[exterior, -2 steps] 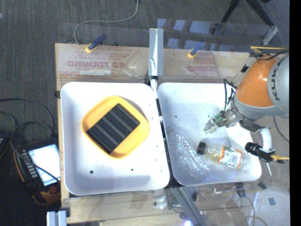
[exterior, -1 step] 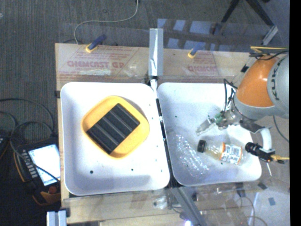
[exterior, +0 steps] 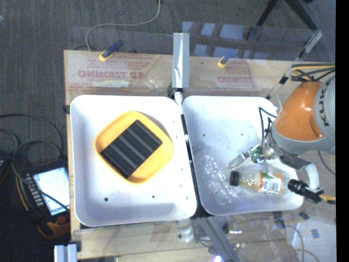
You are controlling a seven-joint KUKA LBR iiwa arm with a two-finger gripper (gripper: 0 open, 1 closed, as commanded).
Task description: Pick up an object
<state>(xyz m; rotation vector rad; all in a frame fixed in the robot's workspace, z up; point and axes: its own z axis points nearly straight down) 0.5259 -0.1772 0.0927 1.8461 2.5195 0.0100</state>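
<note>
A: Quick one. Where's my tool (exterior: 252,156) right now?

B: Low in the right bin (exterior: 218,113), under the orange wrist band, metal bits showing just above the bottle (exterior: 257,182).

A: Open or closed? I'm driving remote and I can't tell from my feed.

B: Can't tell here either. The wrist hides too much of it. Nothing visibly held.

A: Fine. Target?

B: The bottle. It lies flat on the floor of the right bin, near the front-right corner. Clear plastic, dark cap, yellowish liquid inside, a label with some red on it round the middle.

A: Which way from the tool?

B: Just toward the front of the bin, close, maybe touching; hard to say. Long axis runs roughly left-right across the bin, cap pointing left toward the divider.

A: So I'd judge the fingers need to straddle it across that axis, closing front-to-back.

B: Agreed, that's my read. It's round, could roll toward the front wall.

A: Anything else around?

B: Crumpled clear wrap (exterior: 217,178) left of the cap. Left bin (exterior: 87,113) has a yellow tray (exterior: 109,132) with a black ridged block (exterior: 132,148), well apart.
</note>
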